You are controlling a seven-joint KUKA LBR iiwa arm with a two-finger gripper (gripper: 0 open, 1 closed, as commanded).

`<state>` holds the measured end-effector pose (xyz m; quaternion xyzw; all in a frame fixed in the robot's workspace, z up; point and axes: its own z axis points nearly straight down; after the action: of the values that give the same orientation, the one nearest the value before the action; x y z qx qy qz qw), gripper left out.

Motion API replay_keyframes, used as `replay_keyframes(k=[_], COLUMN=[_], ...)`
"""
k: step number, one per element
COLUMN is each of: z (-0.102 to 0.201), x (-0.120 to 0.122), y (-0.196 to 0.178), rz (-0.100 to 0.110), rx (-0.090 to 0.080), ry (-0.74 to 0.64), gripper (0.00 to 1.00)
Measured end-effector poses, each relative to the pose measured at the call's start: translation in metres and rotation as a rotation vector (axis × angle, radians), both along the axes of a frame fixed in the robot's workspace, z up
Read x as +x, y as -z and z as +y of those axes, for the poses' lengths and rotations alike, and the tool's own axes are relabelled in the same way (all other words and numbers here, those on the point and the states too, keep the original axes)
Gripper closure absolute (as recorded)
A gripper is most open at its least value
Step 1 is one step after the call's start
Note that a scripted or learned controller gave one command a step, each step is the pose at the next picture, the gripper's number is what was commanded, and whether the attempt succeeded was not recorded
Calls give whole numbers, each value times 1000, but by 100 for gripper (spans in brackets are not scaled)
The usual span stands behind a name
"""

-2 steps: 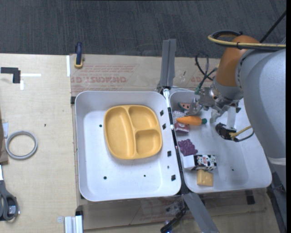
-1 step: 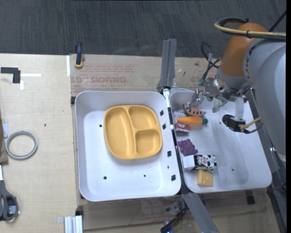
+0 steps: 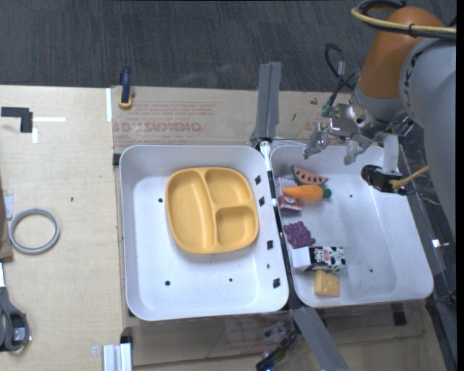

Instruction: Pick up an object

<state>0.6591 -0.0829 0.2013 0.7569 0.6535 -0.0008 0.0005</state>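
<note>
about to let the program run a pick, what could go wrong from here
1. The carrot, watermelon slice and grapes crowd the right bin's left wall, so the gripper may hit the wall or nudge a neighbour.
2. The cheese wedge touches the small carton; grasping one could drag both.

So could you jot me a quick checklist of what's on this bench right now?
Surface: two white bins, left bin, right bin.
Job's things: carrot, watermelon slice, grapes, cheese, small carton, all in the right bin.
Clutter: yellow divided plate in the left bin; tape roll and scissors on the bench.
Gripper: gripper open above the right bin's far edge, holding nothing.
Cables: yellow cable on the arm.
Surroundings: dark carpet.
</note>
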Motion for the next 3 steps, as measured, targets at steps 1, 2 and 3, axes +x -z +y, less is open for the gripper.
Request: replay_keyframes(k=[1,2,3], z=[-13,-20,-20], x=[-1,-22,-23], y=[90,108,100], rz=[3,-1,0], rx=[0,-1,-1], ry=[16,-10,-9], gripper=[0,0,100])
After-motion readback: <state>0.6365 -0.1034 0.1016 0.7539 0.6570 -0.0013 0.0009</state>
